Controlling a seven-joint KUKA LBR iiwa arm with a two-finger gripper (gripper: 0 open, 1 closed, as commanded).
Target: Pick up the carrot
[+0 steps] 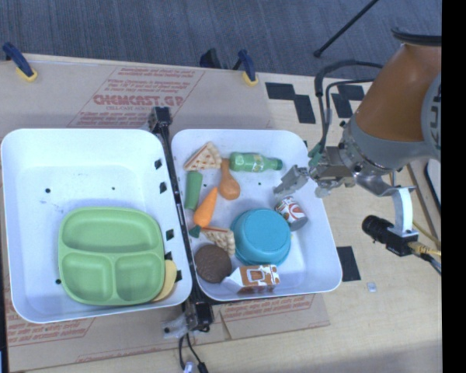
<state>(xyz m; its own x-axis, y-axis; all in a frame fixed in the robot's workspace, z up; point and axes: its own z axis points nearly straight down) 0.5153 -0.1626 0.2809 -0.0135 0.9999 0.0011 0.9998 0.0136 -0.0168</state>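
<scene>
— So where is the arm [396,99]?
— Reaching in from the right, bent low over the right bin's [314,243] right rim, its gripper [295,179] pointing left into the bin.
— Holding anything?
— Nothing sits between the fingers; they look slightly parted, though the view is too blurred to be sure.
— And the carrot [206,207]?
— Lying slanted in the right bin near its left wall, beside a green pickle [193,189], just left of the blue bowl [262,236], well apart from the gripper.

Bright, even light — soft, slight blur
</scene>
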